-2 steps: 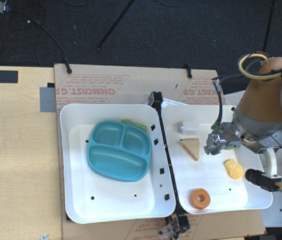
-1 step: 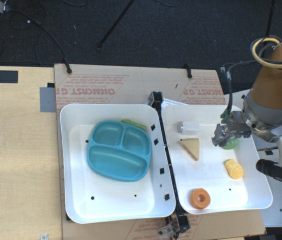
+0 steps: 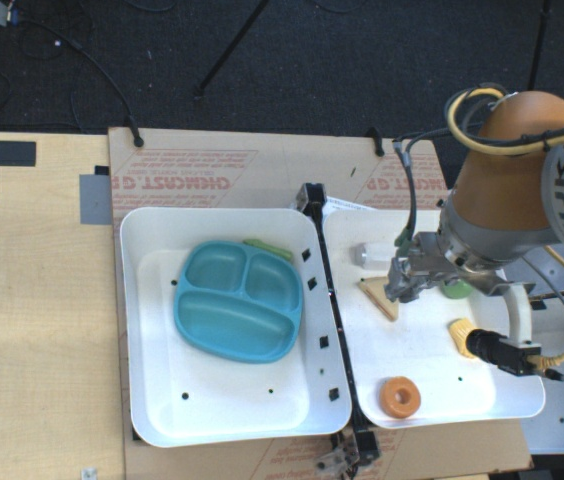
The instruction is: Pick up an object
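Observation:
My gripper (image 3: 400,286) hangs low over the right bin (image 3: 432,423), just right of a tan wedge (image 3: 379,297) that lies on the bin floor. It seems to touch the wedge's right end, and nothing shows held in it. An orange ring (image 3: 400,396) lies near the bin's front edge. A small green thing (image 3: 454,289) peeks out from under the wrist. Right of the wedge is a yellow piece (image 3: 460,334). A pale, clear object (image 3: 368,256) lies just behind the gripper.
The left bin (image 3: 152,368) holds a blue divided plate (image 3: 239,300) with a green thing (image 3: 270,249) sticking out behind its far rim. A black divider (image 3: 324,313) runs between the bins. The arm's orange band (image 3: 507,163) looms over the right bin's back right.

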You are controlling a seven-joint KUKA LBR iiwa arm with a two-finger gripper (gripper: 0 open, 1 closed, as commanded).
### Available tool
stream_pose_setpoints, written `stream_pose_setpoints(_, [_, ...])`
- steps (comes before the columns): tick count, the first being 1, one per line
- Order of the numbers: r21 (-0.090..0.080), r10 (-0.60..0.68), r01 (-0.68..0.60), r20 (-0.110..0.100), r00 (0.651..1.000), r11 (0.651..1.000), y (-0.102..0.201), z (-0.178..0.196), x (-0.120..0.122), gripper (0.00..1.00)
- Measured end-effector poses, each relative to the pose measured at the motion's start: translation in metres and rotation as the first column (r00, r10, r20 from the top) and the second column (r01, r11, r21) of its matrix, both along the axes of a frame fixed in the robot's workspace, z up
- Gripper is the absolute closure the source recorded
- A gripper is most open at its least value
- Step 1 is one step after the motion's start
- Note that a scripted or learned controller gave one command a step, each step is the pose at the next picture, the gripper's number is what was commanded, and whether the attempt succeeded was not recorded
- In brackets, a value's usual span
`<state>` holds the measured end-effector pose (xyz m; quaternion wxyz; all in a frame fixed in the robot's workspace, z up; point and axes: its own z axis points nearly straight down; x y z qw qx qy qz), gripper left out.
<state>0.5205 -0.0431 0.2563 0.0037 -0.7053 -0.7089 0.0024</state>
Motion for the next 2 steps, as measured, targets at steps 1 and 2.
stream_pose_setpoints(1, [-0.001, 0.001, -0.001, 0.001, 1.0, 1.0, 0.054, -0.005, 0.015, 1.0])
stream_pose_setpoints(2, [-0.002, 0.0, 0.0, -0.001, 1.0, 1.0, 0.109, -0.025, 0.026, 1.0])
